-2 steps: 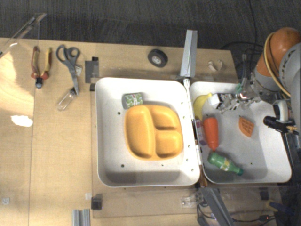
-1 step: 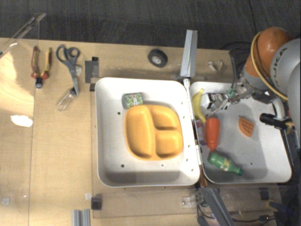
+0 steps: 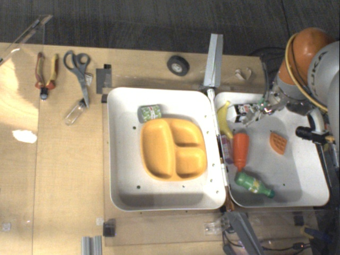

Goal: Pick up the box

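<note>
Overhead slanted view of the desk with two white bins side by side. You see the arm entering from the right, its orange band uppermost, with the end effector low over the upper left part of the right bin. You cannot tell from this view whether it is parted or closed, and nothing can be made out clamped in it.

The box, a small green-and-white printed pack, lies in the left bin near its upper edge, touching the top left corner of a yellow sectioned tray. It sits well apart from the end effector, to its left, with the wall between the two bins lying between them.

In the right bin, just beside the end effector, you find a yellow banana along the left wall, an orange carrot below it, a green bottle lying on its side near the lower edge, and a small orange item to the right.

On the desk at upper left lie pliers and scissors; a roll of tape rests above the left bin.
</note>
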